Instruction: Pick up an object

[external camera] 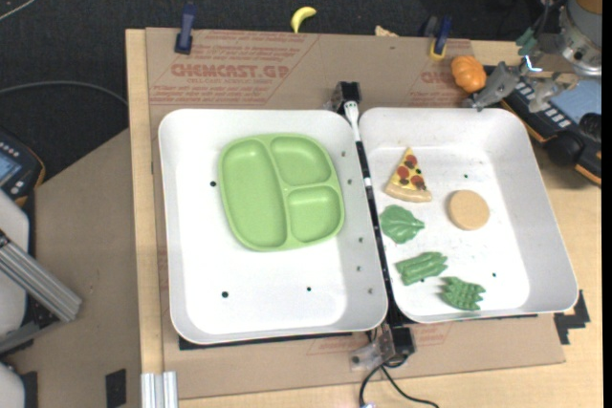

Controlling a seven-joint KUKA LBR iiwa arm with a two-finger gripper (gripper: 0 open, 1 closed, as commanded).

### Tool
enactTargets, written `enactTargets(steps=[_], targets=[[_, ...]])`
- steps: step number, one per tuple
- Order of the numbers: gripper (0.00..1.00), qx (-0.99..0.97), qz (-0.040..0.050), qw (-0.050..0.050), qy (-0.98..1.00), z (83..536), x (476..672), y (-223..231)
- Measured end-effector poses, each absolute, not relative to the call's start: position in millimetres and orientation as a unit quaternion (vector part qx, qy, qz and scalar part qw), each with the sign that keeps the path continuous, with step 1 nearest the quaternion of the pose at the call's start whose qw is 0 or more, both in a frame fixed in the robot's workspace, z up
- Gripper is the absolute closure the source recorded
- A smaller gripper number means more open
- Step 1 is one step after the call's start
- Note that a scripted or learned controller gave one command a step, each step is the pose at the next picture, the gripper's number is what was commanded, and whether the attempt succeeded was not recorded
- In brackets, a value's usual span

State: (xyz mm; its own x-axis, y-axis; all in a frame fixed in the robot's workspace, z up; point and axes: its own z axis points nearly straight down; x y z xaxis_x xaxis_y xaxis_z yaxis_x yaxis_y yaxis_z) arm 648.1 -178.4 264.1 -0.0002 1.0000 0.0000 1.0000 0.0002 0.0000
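Bins sit side by side on a brown cardboard-covered bench (239, 72). Within the left white bin (191, 291) lies a light green three-compartment plastic tray (281, 191), near the bin's far half. Spread across the right white bin (535, 234) are a toy pizza slice with red pepperoni dots (409, 177), a round tan cookie-like disc (469, 209) just to its right, and three dark green leafy toy pieces (401, 224), (421, 267), (463, 293) running toward the near edge. All five lie apart from one another, none stacked. Grey arm and gripper (497, 89) hang at the right bin's far right corner, above the rim, beside an orange ball (467, 72) resting on the bench. Whether it is open or closed is unclear.
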Motion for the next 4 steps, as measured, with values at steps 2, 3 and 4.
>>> enactTargets(steps=[2,3,4], targets=[[1.0,0.706,0.001,0.004,0.708,365,659.4,-141],[1.0,0.702,0.006,0.004,0.712,454,667.7,-25],[1.0,0.705,-0.0013,-0.003,0.71,411,609.0,29]])
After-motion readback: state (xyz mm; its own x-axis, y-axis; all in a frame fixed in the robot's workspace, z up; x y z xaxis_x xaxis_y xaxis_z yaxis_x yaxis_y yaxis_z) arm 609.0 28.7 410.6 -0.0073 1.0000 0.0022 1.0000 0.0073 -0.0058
